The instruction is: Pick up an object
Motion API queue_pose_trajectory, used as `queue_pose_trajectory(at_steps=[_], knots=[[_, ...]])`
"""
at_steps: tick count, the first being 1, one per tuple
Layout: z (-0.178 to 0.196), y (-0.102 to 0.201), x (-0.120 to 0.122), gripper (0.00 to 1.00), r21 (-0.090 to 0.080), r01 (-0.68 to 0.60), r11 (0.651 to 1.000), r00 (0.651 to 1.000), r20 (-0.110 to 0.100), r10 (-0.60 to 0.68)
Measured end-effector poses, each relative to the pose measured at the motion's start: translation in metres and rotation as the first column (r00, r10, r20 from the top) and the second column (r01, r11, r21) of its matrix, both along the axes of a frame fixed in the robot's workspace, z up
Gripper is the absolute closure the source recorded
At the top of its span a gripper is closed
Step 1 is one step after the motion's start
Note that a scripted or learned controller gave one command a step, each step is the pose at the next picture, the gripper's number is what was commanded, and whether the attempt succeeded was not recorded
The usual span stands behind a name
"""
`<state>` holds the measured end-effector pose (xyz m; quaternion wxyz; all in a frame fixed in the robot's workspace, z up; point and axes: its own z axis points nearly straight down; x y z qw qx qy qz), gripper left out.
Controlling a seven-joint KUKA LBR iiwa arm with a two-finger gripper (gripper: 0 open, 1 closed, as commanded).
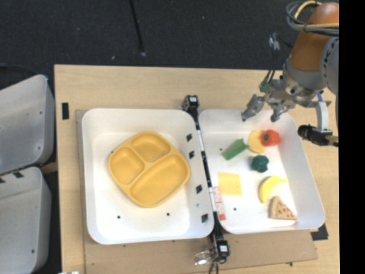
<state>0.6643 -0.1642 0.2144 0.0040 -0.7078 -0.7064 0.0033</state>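
Observation:
My gripper (264, 111) hangs over the far edge of the right bin (305, 170), fingers spread apart and nothing between them. In that bin lie a red tomato (271, 137) touching a yellow piece (255, 142), a green bean-shaped piece (234, 149), a dark green broccoli (259, 163), a yellow square slice (230, 184), a banana (271, 186) and a pizza slice (281, 209). The tomato sits just below and slightly right of the gripper.
The left bin (94, 170) holds a yellow divided plate (149, 168). A black-clipped divider (199, 153) runs between the bins. The orange-banded arm (311, 39) reaches in from the upper right.

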Motion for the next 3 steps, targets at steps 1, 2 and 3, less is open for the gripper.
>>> queue_pose_trajectory(at_steps=[1, 2, 3], knots=[[0.007, 0.000, 0.002, 0.00, -0.002, -0.003, 1.000, 1.000, 0.011, 0.003], [-0.057, -0.001, 0.006, 0.00, -0.002, -0.004, 1.000, 1.000, 0.005, 0.004], [-0.110, -0.001, 0.005, 0.00, -0.002, -0.004, 1.000, 1.000, 0.006, 0.004]])
